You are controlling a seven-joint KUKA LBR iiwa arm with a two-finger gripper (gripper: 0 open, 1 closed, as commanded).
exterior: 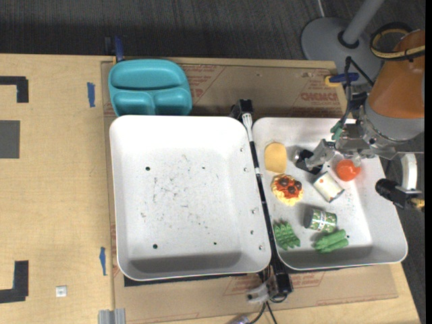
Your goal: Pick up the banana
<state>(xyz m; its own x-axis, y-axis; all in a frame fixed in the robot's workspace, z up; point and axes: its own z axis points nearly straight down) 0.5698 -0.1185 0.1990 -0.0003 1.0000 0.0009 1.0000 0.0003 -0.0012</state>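
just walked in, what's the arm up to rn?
The arm's gripper is down in the right bin, near its upper middle, beside a white block and an orange-red toy. Nothing visibly sits between its fingers. The yellow banana-like piece lies to its left, apart from it, near the bin divider. The left bin holds nothing it's working on.

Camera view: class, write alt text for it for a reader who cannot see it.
A grey arm's claw hangs over the right white bin, above small toys: a yellow piece, an orange-red one, a can and green items. The left white bin lies beside it, a teal tray behind.
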